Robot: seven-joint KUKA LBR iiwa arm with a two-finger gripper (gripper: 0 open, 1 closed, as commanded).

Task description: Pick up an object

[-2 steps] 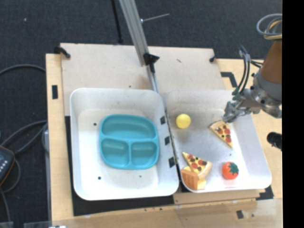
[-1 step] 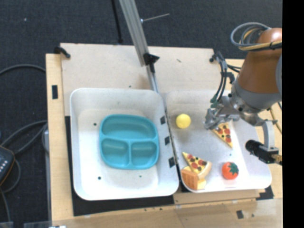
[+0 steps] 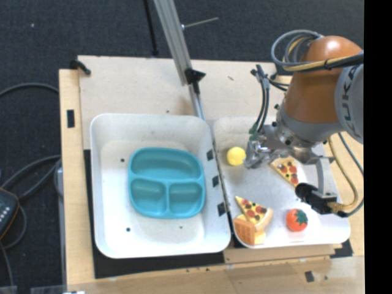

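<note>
Pizza slice (image 3: 286, 171) under the gripper (image 3: 262, 154) in the right bin (image 3: 343, 230): the pick we judge to be in hand.

We see this slice lying flat near the bin's middle, toward its far edge, with its long axis running diagonally: the tip points to the bin's far left corner, the crust to the near right. The gripper hangs just beside that tip, between it and the yellow ball (image 3: 236, 156), and we cannot tell whether it is spread or clenched. To do the step well, we would centre over the slice's body, not its tip, turn the wrist so the grip crosses the narrow width, square to the long axis, and descend low. The ball beside it could be knocked. A second slice (image 3: 253, 211) on a wedge (image 3: 248, 232) and a tomato (image 3: 296, 220) sit toward the near edge; the left bin (image 3: 104, 237) holds a blue tray (image 3: 165, 182).
</note>
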